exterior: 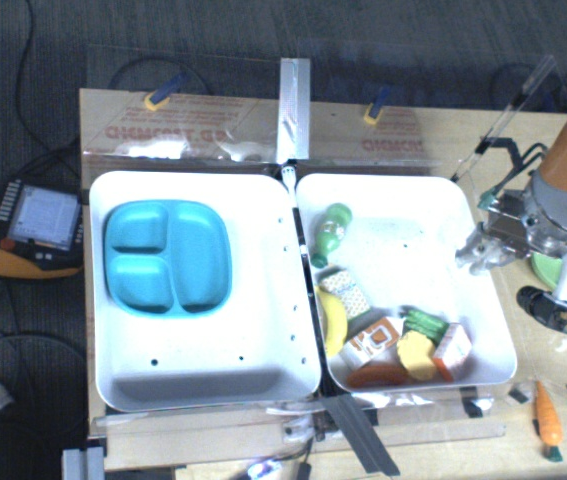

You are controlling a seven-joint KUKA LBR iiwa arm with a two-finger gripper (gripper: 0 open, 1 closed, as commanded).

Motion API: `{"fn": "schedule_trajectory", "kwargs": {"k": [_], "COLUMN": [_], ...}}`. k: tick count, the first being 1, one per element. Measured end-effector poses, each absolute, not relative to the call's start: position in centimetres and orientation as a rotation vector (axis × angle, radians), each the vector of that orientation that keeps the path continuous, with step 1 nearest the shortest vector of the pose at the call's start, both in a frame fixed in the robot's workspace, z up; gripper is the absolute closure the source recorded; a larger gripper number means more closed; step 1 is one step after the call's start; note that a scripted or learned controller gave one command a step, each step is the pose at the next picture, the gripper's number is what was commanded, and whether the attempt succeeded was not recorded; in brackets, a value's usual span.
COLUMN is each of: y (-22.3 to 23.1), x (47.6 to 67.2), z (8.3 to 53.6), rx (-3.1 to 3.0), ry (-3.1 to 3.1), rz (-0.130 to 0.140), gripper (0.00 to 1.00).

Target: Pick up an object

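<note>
Far left, on the dark carpet beside the bench: a handheld pendant [33, 230] with a lit screen and orange casing.

Left bin [123, 378]: holds a blue divided plate [167, 256] with three compartments, lying flat in the bin's upper-left part. Rest of the bin floor shows white, with a few small dark dots near the front.

Right bin [403, 208]: objects cluster along its left wall and front. A green bottle [330, 230] lies near the upper left, close to the divider between the bins. Below it a small checkered packet [344, 292], then a yellow banana [332, 322] lying against the left wall. Toward the front: an orange-and-white carton [375, 340], a green item [426, 322], a yellow block [416, 354] and a red-and-white small box [452, 349], packed touching or nearly touching one another.

Gripper [475, 256]: at the right bin's right rim, roughly level with the bin's middle. The wrist and orange band sit further right. Whether the fingers are open or closed cannot be made out; nothing is seen between them. The nearest objects, the green item and the small box, lie below and left of the gripper, apart from it. The green bottle lies well apart to its left.

Far right, on the bench outside the bins: an orange carrot-shaped toy [547, 423] near the front corner.
</note>
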State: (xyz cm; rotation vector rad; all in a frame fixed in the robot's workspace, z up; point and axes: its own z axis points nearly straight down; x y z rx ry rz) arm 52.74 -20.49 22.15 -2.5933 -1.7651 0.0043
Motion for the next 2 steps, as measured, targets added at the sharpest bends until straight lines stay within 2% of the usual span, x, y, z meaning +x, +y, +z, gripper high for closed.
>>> {"fn": "schedule_trajectory", "kwargs": {"k": [1,2], "y": [-21.5,-21.2], "x": [48.7,48.4], "z": [29.3,25.7], "rx": [-2.587,-2.652], "ry": [-1.781,-1.682], "rz": [0.007,0.009], "gripper": [1.0,1.0]}}
